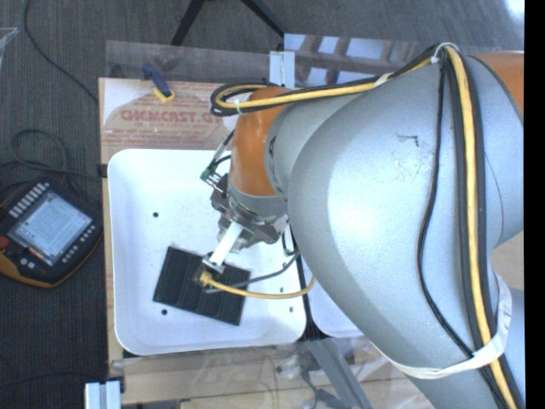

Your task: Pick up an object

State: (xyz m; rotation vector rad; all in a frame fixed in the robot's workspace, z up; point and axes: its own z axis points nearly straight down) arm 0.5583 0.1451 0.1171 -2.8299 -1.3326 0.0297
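My gripper hangs low over the left white bin, toward the right of its middle, below the orange band of the wrist. The wrist and the arm's bulky grey body hide whatever lies directly under the gripper. The bin's bare floor shows to the left and behind the gripper, with two small dark dots on it. A small corner of the right bin shows under the arm.
A cardboard sheet with red print lies behind the left bin, with a blue clamp on it. A teach pendant and cables rest on the floor to the left. The bin's raised rim runs along its left and front sides.
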